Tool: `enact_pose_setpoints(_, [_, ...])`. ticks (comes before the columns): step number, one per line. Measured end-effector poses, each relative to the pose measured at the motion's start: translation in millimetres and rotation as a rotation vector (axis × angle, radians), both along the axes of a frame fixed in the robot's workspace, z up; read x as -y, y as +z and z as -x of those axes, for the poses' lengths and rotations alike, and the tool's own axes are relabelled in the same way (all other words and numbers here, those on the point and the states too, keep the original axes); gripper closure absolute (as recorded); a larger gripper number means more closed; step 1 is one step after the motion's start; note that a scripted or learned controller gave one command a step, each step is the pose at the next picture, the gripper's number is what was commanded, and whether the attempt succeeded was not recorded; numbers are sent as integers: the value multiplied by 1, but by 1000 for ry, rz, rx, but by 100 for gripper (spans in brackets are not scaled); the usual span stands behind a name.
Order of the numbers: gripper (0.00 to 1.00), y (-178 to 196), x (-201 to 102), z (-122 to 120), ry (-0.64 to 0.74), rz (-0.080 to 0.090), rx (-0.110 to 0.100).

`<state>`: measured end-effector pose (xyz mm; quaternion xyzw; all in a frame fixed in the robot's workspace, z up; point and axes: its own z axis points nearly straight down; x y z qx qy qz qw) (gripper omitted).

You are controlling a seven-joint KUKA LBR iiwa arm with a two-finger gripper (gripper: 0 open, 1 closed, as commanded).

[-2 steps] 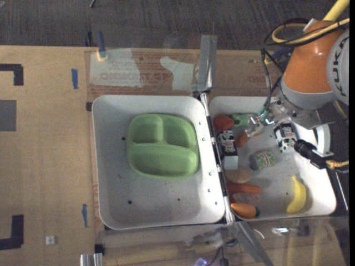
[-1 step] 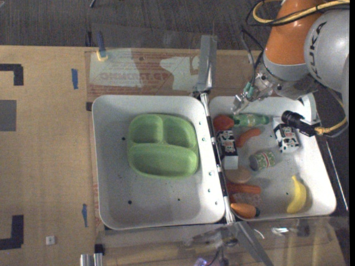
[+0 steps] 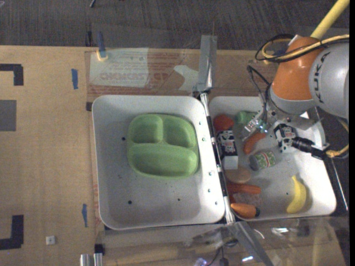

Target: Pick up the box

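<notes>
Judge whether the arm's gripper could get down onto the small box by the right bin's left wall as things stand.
Probably yes. The box lies uncovered from above, and the gripper hovers just to its right. It is crowded, though: the bin wall on one side, a red toy and a tan piece at its ends.

Grey arm, orange band, black and yellow cables

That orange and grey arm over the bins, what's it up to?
The arm's gripper hangs over the right bin, which holds toy food: a banana, a small can and a box against the bin's left wall. It is meant to pick up the box, which lies untouched. The left bin holds a green divided plate.
</notes>
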<state>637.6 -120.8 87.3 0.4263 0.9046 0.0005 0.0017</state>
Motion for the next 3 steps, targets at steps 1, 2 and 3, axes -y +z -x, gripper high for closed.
enact_pose_setpoints(1, [100,-1,-12,-21,81,6,-35])
enact_pose_setpoints(2, [100,127,-43,-22,-31,1,6])
enact_pose_setpoints(3, [100,105,-4,-23,-80,0,0])
